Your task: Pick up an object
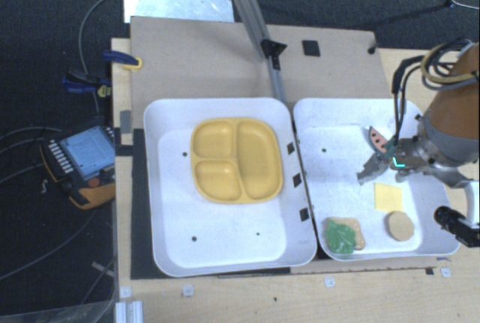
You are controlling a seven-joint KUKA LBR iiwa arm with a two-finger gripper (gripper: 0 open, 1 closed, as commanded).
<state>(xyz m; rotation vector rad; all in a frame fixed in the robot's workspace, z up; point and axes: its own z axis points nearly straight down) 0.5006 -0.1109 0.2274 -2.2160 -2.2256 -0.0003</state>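
Our pincer hangs over the right bin, its fingers spread apart with nothing between them.

We see a reddish slice just behind the pincer, a yellow square just in front of it, a tan round piece beyond that, a green-topped piece near the bin's front, and, well off to the pincer's left, a yellow divided plate in the left bin.

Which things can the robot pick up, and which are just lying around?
For the job:
- yellow square slice
- round tan piece
- green-topped toast
- pink slice
- gripper

Just lying around:
- yellow divided plate
- clamps
- handheld device
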